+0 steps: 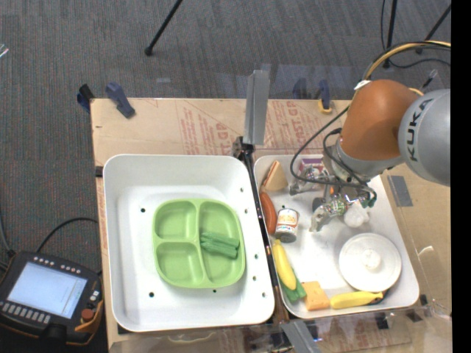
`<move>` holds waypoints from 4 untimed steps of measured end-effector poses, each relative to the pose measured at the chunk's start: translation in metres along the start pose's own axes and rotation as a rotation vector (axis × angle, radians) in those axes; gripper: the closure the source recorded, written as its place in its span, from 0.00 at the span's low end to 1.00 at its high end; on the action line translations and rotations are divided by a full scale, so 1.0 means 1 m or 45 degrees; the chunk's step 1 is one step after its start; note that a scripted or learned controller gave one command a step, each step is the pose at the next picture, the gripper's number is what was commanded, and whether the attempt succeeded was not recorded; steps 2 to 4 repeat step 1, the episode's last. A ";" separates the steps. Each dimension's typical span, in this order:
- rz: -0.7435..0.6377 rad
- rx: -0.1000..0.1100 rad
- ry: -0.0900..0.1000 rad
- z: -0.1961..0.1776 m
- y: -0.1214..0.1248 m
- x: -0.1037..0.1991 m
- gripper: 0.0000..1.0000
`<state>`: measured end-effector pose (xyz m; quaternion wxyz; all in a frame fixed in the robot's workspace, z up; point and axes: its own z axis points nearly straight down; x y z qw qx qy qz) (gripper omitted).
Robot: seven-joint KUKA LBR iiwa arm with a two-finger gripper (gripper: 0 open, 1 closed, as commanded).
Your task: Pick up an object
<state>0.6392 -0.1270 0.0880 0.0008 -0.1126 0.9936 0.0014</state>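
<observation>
The claw, fingers spread and holding nothing, hangs low in the right bin near a small can, corn cob and white plate, so no pickup looks done yet.

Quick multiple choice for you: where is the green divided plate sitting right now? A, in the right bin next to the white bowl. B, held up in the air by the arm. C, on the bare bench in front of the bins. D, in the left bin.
D: the green divided plate lies flat on the floor of the left bin, with a green item in one of its compartments.
</observation>
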 end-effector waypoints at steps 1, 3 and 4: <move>0.159 0.001 -0.002 -0.001 -0.025 -0.001 0.00; 0.159 0.001 -0.002 -0.001 -0.025 -0.001 0.00; 0.159 0.001 -0.002 -0.001 -0.025 -0.001 0.00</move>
